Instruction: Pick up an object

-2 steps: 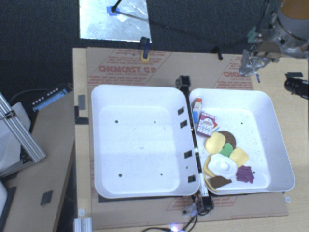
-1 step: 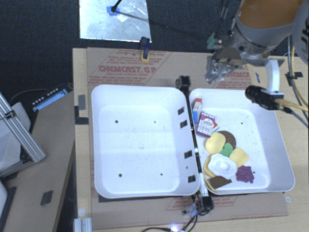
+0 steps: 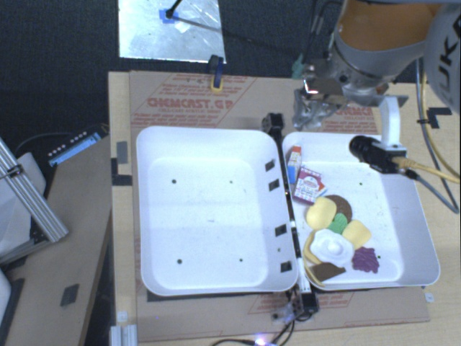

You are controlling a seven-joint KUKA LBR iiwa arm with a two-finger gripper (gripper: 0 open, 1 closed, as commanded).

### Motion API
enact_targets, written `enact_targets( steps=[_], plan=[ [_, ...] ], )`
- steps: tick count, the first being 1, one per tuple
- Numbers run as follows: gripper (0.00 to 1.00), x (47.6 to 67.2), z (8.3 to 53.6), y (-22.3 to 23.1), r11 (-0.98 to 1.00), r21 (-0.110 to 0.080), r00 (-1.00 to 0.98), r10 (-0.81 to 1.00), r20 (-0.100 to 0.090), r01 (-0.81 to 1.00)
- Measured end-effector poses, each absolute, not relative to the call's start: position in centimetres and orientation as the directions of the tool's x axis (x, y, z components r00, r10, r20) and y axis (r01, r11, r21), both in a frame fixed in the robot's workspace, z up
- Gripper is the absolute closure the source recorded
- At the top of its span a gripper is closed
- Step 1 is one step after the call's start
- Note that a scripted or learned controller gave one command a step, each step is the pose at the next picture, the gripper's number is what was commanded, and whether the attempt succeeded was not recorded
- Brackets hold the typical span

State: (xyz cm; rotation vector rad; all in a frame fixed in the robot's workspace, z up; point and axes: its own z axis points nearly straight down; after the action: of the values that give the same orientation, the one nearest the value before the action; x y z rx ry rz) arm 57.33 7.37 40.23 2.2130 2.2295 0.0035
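- Overhead, my gripper (image 3: 311, 114) hangs above the bench at the twelve o'clock rim of the right bin (image 3: 410, 215); I cannot tell how it is set, since the wrist hides that part.
- My arm (image 3: 389, 20), grey with its orange band, comes in from the one o'clock corner of the view.
- Nothing sits between my gripper's tips that I can make out.
- Below it, toward six o'clock, a blue-and-white packet (image 3: 293, 166) lies along the bin's nine o'clock wall, touching a red-and-white carton (image 3: 308, 186).
- Further toward six o'clock, a cluster: a yellow round piece (image 3: 321, 212) over a brown disc (image 3: 341, 207), a white piece (image 3: 330, 247), a yellow block (image 3: 356, 233), a purple grape bunch (image 3: 365, 259).
- At nine o'clock of all this lies the left bin (image 3: 166, 215).
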Motion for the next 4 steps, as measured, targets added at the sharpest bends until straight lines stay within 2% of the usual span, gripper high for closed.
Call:
enact_targets(
  steps=[1, 2, 3, 4],
  plan=[
    [1.0, 54.2, 39.8, 11.3, 0.009, 0.0, -0.009, 1.0, 0.002, 1.0],
    [1.0, 58.9, 39.4, 7.8, -0.002, 0.003, 0.002, 1.0, -0.001, 1.0],
    [1.0, 56.6, 41.4, 17.8, 0.014, 0.003, -0.014, 1.0, 0.004, 1.0],
    [1.0, 54.4, 41.4, 22.2, 0.009, 0.0, -0.009, 1.0, 0.003, 1.0]
  ],
)
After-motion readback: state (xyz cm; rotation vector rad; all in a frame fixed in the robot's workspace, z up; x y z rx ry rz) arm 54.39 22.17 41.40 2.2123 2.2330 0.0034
